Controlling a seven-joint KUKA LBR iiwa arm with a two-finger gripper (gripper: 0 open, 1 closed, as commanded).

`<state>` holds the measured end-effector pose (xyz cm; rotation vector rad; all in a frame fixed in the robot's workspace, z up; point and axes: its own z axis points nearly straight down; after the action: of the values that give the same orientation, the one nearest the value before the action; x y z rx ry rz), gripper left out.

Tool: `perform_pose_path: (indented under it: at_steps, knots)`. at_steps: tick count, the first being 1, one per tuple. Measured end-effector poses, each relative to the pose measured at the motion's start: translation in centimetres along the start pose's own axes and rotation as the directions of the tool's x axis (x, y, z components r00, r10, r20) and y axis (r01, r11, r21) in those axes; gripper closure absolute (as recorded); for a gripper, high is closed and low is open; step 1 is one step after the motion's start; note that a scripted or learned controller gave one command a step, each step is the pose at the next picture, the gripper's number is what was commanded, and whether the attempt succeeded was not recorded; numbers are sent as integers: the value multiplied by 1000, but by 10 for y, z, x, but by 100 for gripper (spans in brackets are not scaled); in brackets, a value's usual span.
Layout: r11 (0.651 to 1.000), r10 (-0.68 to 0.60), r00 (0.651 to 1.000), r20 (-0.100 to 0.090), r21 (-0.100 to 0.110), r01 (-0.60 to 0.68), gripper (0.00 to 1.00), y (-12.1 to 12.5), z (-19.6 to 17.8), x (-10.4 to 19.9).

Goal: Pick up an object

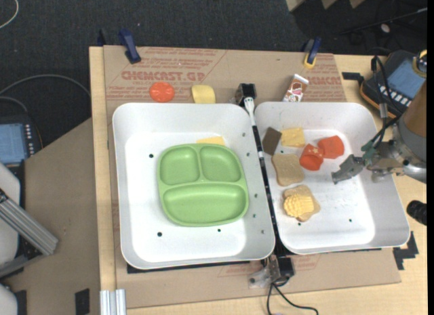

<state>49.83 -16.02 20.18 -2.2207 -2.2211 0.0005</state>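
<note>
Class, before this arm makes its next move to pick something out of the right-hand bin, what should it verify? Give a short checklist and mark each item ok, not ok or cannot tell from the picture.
1. Gripper is over the right white bin: ok.
2. Objects within reach: the red tomato-like pieces lie just left of it: ok.
3. Nothing already held: cannot tell; the jaws are too small and dark.
4. Targets lie apart: not ok; the red pieces touch, and the yellow corn cob rests against the tan bread slice.
5. Green divided plate in the left white bin sits away from the arm's path: ok.
</note>
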Motion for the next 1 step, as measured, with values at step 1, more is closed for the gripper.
perform_pose_path:
  at_steps: [1]
  knots:
    - [1000,-8,1000,-1,-4,8,0,100,98,52]
